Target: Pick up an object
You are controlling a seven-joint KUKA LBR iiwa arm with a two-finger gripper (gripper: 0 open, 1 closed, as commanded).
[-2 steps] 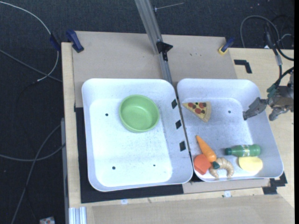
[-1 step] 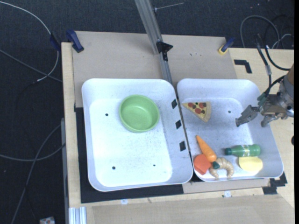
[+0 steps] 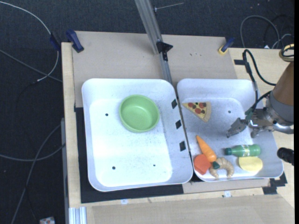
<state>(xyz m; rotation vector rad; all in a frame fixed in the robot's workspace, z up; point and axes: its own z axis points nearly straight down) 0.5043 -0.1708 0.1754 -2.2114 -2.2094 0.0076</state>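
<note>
1. Two shallow white bins sit side by side on a tan surface (image 3: 121, 59). The left bin (image 3: 100, 171) and the right bin (image 3: 210, 85) touch along their inner edges.
2. A green bowl (image 3: 139, 113) stands upright in the upper middle of the left bin, apart from its walls.
3. A toy pizza slice (image 3: 198, 109) lies in the upper left part of the right bin, well apart from the other toys.
4. A toy carrot (image 3: 205, 146) lies at a slant near the right bin's left wall, its lower end touching a red toy (image 3: 202, 164) in the front left corner.
5. A tan, knobbly toy (image 3: 223, 167), perhaps ginger root, lies just right of the red toy along the front wall.
6. A green bottle (image 3: 243, 150) lies on its side, pointing left to right, just above a yellow toy (image 3: 250, 164) near the front right corner.
7. The arm reaches in from the right, and the jaws (image 3: 244, 127) hang low over the right bin, just above the green bottle. They stand spread apart, with nothing visible between them. Whether their tips touch the bin floor cannot be told.
8. A grey metal pole (image 3: 148, 17) runs from the top edge down to the seam between the bins.
</note>
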